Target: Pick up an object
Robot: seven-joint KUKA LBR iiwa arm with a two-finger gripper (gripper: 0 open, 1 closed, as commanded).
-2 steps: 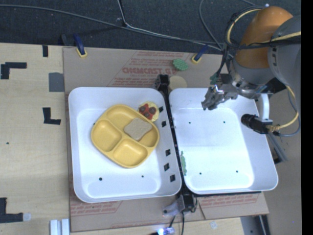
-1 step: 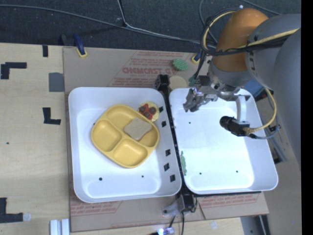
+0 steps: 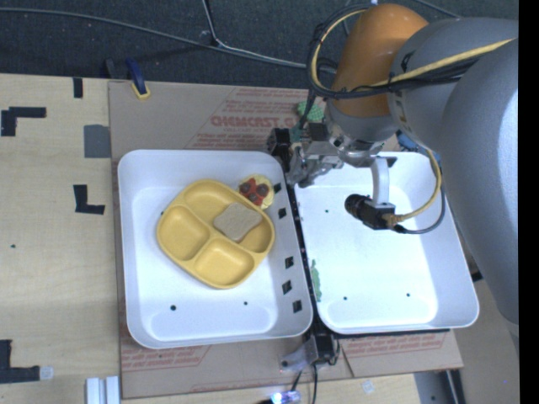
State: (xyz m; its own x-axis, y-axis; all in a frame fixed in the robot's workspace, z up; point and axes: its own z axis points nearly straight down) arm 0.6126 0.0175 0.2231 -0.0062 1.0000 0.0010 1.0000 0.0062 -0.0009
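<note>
A yellow tray [image 3: 216, 234] with three compartments lies in the left bin [image 3: 143, 310]; a tan square [image 3: 237, 221] sits in its middle compartment. Just beyond the tray's far corner lies a small red and dark object [image 3: 256, 191]. Farther back and to the tray's right, the tool [image 3: 305, 168] hangs over the bins' shared edge, by the right bin [image 3: 438, 310]; I cannot tell its state from here.
</note>
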